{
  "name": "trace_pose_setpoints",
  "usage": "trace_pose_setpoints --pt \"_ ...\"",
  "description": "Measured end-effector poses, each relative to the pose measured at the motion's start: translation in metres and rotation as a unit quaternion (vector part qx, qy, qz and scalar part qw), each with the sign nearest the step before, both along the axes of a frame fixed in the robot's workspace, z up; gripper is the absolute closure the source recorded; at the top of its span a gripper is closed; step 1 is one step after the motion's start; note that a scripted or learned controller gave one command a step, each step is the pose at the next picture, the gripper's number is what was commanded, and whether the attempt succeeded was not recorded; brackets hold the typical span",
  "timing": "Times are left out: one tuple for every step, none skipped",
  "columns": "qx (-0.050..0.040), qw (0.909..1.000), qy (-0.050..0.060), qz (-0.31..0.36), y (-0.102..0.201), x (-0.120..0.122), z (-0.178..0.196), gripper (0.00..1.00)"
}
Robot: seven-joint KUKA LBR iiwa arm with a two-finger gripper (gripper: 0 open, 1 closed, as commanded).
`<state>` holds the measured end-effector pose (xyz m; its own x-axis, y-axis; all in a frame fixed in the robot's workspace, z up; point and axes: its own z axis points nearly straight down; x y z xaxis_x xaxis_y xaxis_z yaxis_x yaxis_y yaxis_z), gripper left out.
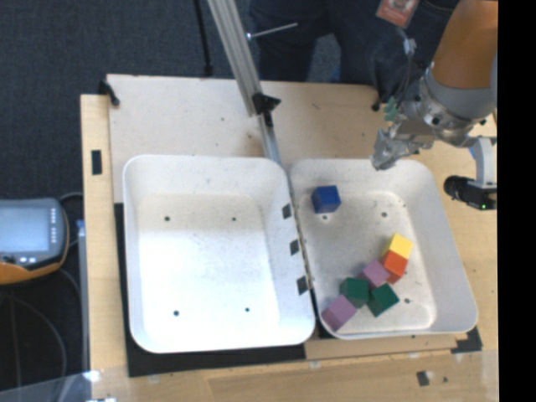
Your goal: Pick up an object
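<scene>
My gripper (383, 158) hangs over the far edge of the right bin (444, 224), well above its floor, with nothing visible between its fingers. A blue cube (326, 198) lies alone near the bin's far left corner, left of and below the gripper. Toward the near side sits a cluster: a yellow block (400, 246) on an orange one (394, 263), a pink-purple block (375, 273), two green blocks (355, 291) (383, 299) and a lilac block (339, 311).
The left bin (142, 224) stands beside the right one, their rims meeting in the middle. A slanted aluminium post (239, 53) rises from the bench behind the bins. A grey device (32, 233) sits off the bench at the left.
</scene>
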<state>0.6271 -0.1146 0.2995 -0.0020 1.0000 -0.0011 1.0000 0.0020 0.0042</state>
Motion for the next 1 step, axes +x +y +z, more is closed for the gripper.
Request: trace_pose_setpoints --pt "-0.0017 1.0 -0.002 -0.003 -0.0489 -0.0147 0.0572 1.0"
